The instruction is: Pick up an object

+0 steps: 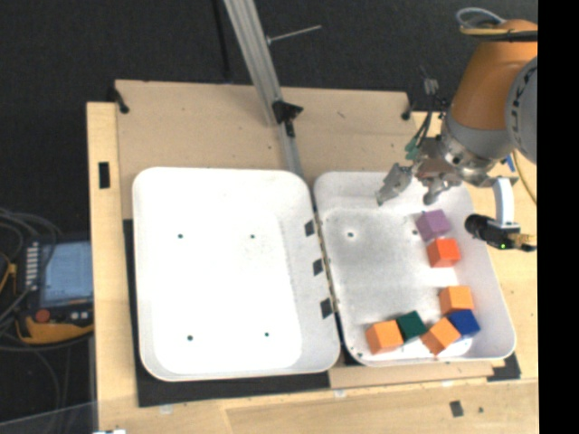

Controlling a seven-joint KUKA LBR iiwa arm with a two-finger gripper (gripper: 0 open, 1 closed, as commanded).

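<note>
In the camera view, the grey arm with its orange band (pixel 493 70) reaches in from the right. Its tool (pixel 417 186) hangs over the upper part of the right bin (pixel 362 269), fingers spread apart with nothing between them. Just below it lies a purple block (pixel 433 222), touching a red-orange block (pixel 443 252). Near the bin's lower edge sit three orange blocks (pixel 384 335), a green block (pixel 412 324) and a blue block (pixel 463 322). The left bin (pixel 222 269) rests beside it on the surface (pixel 353 120).
</note>
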